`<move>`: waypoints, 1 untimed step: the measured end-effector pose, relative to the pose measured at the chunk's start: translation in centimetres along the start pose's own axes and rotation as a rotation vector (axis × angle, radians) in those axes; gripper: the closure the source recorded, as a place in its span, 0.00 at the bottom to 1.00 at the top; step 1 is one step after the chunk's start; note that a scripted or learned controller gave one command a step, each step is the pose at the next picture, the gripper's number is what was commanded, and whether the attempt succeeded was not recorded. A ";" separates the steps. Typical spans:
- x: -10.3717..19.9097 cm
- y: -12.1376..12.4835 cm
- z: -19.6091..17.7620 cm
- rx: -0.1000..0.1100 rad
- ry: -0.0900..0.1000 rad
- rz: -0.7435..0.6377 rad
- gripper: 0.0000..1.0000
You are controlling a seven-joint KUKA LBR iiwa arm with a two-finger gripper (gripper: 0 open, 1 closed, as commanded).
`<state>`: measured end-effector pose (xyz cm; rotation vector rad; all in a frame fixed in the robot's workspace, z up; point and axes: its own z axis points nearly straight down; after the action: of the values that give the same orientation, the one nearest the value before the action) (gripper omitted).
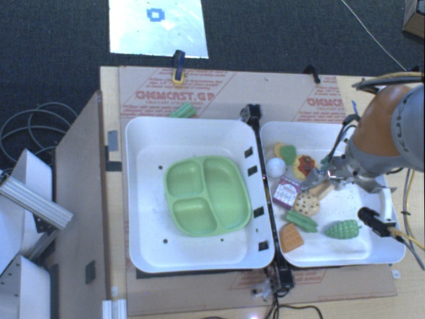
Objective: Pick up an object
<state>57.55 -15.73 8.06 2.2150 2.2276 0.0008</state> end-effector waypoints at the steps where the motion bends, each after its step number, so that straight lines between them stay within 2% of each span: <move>1: -2.2 5.6 -0.5 -0.008 -0.003 0.000 0.00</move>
<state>63.13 -17.88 8.60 2.2095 2.2224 0.0059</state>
